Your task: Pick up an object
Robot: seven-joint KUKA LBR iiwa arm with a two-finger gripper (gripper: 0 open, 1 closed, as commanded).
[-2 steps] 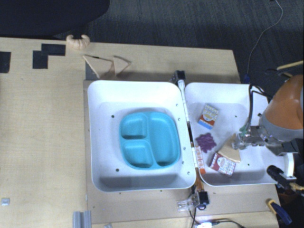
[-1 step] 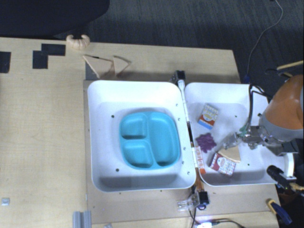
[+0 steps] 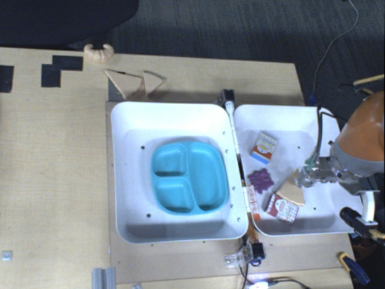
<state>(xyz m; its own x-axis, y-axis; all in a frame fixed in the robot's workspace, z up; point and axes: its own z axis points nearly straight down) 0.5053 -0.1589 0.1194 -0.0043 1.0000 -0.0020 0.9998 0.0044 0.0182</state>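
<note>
Several small items lie in the right bin [image 3: 304, 120]. A white, orange and blue carton [image 3: 263, 147] rests near its back left. Below it sits a purple lumpy piece [image 3: 260, 179]. A tan block [image 3: 291, 192] lies further right, leaning over a red and white packet [image 3: 282, 208] near the bin's front. My gripper [image 3: 309, 177] hangs low in the right bin, just to the right of the tan block and close to its upper edge. The grey wrist and orange band [image 3: 366, 131] hide the bin's right side.
The left bin [image 3: 129, 161] holds a blue divided tray [image 3: 189, 176]. A dark divider strip [image 3: 236, 155] runs between the two bins. Cables and clips lie at the bench's front edge [image 3: 249, 254]. Wooden pieces [image 3: 129, 80] lie behind the left bin.
</note>
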